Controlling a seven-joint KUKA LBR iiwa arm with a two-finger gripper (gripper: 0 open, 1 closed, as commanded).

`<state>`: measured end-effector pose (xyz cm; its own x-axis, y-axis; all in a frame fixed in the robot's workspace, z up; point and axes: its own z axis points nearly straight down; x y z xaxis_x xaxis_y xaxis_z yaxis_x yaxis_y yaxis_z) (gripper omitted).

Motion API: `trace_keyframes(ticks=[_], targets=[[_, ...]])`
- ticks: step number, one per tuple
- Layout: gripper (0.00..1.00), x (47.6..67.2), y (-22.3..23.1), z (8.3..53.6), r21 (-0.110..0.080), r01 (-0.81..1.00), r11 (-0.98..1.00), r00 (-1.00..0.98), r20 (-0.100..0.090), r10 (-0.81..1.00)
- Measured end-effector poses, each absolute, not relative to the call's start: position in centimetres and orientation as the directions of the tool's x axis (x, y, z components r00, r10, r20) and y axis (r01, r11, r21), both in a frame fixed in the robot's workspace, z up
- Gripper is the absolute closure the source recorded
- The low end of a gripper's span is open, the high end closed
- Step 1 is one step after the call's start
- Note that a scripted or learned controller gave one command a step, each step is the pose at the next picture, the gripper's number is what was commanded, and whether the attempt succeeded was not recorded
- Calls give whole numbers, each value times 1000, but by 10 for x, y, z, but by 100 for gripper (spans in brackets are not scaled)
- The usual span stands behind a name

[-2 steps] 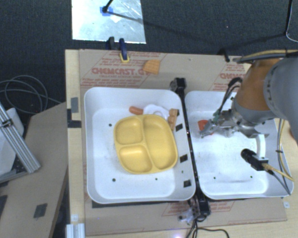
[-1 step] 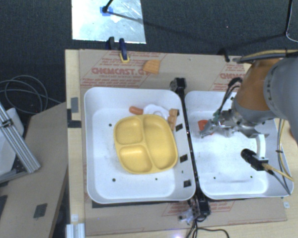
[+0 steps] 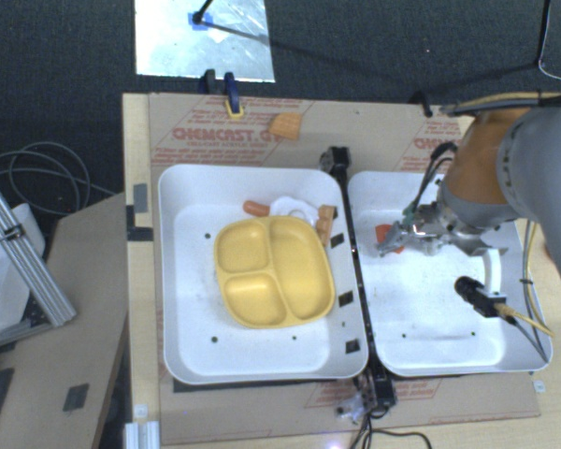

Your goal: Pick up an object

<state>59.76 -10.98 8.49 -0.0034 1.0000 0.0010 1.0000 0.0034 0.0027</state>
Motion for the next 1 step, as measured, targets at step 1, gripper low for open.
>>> trace_keyframes(ticks=[1], targets=[[0, 608, -112, 85, 4, 1000, 6, -6, 1, 1000]])
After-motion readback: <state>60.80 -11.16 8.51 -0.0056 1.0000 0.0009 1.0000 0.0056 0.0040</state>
